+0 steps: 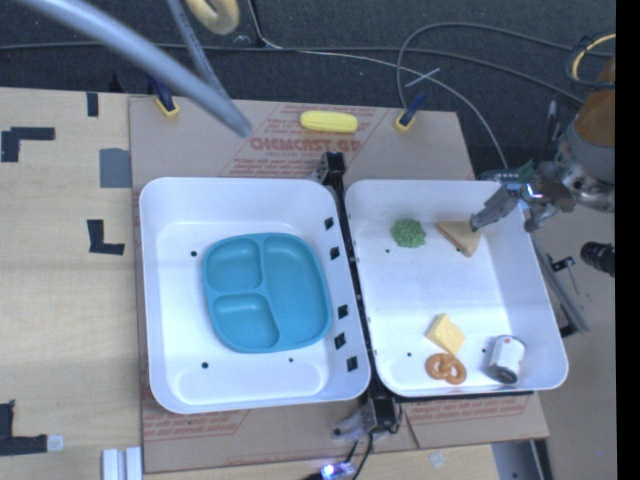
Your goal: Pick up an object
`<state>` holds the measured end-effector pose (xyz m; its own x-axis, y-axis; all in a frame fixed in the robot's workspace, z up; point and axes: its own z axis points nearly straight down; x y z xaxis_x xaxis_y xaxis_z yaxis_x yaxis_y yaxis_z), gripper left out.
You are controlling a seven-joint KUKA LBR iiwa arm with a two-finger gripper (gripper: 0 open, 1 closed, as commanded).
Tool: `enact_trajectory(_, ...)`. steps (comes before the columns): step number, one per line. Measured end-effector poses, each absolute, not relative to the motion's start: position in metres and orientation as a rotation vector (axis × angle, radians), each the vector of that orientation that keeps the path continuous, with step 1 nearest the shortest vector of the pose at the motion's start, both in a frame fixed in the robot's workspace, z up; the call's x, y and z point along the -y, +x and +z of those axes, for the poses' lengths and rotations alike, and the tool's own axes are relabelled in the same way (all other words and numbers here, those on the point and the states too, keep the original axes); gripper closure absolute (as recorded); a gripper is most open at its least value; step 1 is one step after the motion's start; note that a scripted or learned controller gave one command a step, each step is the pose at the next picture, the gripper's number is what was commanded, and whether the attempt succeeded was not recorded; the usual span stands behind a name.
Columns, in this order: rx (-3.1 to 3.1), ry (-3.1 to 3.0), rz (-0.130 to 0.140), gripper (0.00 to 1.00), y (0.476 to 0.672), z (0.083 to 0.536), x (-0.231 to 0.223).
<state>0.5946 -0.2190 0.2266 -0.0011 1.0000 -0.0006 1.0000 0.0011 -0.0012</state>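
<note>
Two shallow white bins are sitting side by side on the worktop (60, 268), over a cardboard sheet (290, 148). Right bin (520, 308) is holding the loose objs: a bumpy green clump (408, 233) near its top, a tan wedge (458, 236) just right of that, and toward the bin's bottom edge a yellow block (446, 334), a twisted brown pretzel shape (446, 369) and a small grey-white cylinder (504, 357). Gripper (490, 213) is hovering at the bin's top-right corner, next to the wedge; can't tell how its fingers are standing, nothing visibly held. Left bin (165, 218) is carrying a smooth blue 3-compartment plate (266, 291).
</note>
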Motion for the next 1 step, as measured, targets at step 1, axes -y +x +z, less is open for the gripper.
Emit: enact_trajectory(1,2.219,-2.218,0.007,0.00,0.5848,0.1749,0.2229)
